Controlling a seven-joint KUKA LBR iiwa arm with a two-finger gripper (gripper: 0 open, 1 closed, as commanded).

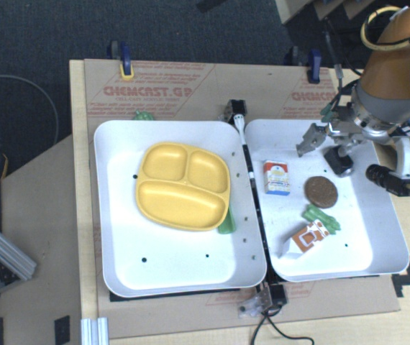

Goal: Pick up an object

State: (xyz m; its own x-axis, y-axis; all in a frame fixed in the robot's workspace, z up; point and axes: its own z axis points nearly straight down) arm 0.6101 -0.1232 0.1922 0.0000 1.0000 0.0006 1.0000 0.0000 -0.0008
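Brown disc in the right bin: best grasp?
The brown disc lies flat, apart from the green piece below it. Probably come straight down, with the gripper spanning its diameter; being round, any finger angle works, though its low profile risks slipping.

Light: you get bright, even overhead light on both bins (111,192).
Shadows: soft, short.
Glare: mild on white plastic.
Focus: slightly soft, grainy throughout.

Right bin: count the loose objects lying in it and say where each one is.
4. A small carton at the bin's left, a brown disc mid-bin, a green piece below it, an orange-brown packet lowest. The arm may hide more.
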